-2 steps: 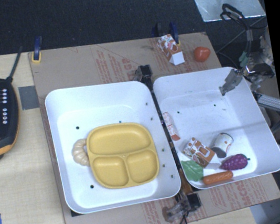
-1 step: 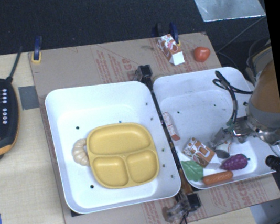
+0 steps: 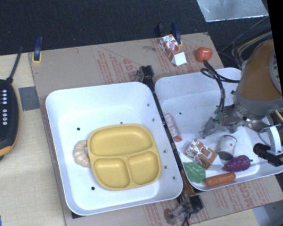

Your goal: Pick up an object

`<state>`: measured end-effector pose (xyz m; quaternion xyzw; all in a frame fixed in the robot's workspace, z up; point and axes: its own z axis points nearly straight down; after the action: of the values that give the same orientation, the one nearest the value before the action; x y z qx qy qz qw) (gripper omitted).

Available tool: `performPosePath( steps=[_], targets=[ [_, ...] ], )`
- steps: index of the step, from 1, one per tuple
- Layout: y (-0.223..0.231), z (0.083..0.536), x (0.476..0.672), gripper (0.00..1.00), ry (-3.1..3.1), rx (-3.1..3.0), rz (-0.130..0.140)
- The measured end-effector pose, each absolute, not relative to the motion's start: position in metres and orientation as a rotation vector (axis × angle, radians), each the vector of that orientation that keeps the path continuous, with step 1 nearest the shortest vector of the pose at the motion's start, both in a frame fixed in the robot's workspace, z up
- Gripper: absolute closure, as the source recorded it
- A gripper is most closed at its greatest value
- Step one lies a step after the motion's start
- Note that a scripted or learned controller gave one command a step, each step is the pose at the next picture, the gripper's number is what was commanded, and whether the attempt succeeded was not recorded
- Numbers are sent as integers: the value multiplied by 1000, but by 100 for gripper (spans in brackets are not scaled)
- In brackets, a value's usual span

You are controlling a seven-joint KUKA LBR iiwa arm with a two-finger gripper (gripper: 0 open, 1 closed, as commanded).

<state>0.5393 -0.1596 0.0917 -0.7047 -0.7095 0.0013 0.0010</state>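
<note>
Near the right bin's [image 3: 190,83] front edge lie a carton [image 3: 200,152], can [image 3: 225,147], grapes [image 3: 237,163], sausage [image 3: 220,180] and green piece [image 3: 195,171]. Above them, the gripper [image 3: 214,125] hovers, spread or closed I cannot tell. Leftward, a yellow tray [image 3: 123,156] fills the other bin [image 3: 67,149].

Small items [image 3: 214,159] in right bin [image 3: 191,90]

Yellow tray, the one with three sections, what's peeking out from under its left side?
A pale, bumpy, bread-like toy pokes out beside the yellow tray in the left bin. Just its rounded end shows; the tray covers the rest, so I cannot tell what it is.
</note>
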Motion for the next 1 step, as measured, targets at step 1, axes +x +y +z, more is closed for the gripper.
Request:
performPosePath(
  steps=[1],
  targets=[
    [-198,92,647,0,-2227,-2214,2]
  ],
)
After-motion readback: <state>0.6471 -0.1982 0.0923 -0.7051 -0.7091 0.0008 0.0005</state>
